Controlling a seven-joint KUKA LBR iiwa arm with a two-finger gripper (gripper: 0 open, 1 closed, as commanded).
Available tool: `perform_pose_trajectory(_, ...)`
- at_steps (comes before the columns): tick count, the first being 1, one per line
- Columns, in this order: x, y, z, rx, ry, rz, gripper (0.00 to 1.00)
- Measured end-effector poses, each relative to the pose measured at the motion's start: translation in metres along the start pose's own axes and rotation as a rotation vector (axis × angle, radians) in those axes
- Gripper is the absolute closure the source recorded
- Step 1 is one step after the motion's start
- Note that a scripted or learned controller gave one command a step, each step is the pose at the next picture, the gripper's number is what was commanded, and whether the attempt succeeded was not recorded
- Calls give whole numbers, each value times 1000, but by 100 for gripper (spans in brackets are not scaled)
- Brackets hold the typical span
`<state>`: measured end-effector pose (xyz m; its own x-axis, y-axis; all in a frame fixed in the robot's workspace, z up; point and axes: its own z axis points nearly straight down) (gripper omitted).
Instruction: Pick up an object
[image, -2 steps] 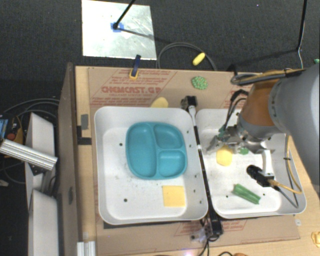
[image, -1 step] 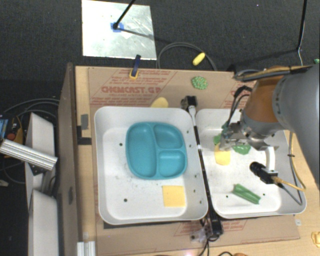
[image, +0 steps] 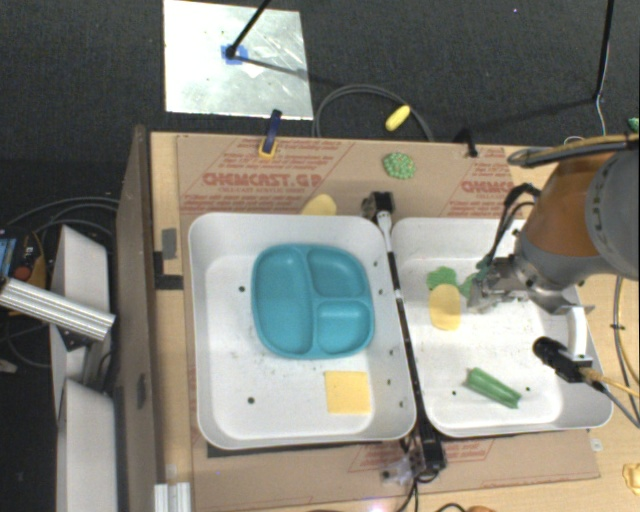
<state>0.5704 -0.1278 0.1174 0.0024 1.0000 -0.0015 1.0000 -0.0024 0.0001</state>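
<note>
My gripper (image: 479, 293) reaches into the right bin (image: 560, 405) from the right, low over its upper middle. Just to its left lie a yellow rounded object (image: 445, 307) and a small green leafy piece (image: 442, 277); the fingertips sit right beside them. A green elongated object (image: 493, 387) lies nearer the bin's front. Nothing visibly sits between the fingers, and their spacing is hidden by the wrist.
The left bin (image: 215, 390) holds a blue divided plate (image: 311, 300) and a yellow square sponge (image: 348, 392). A yellow round thing (image: 320, 206) and a green dotted ball (image: 399, 165) rest on the cardboard behind the bins. A black divider runs between the bins.
</note>
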Motion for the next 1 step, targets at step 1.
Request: perform_pose_trajectory(1,22,19,11,-2,2,-8,100)
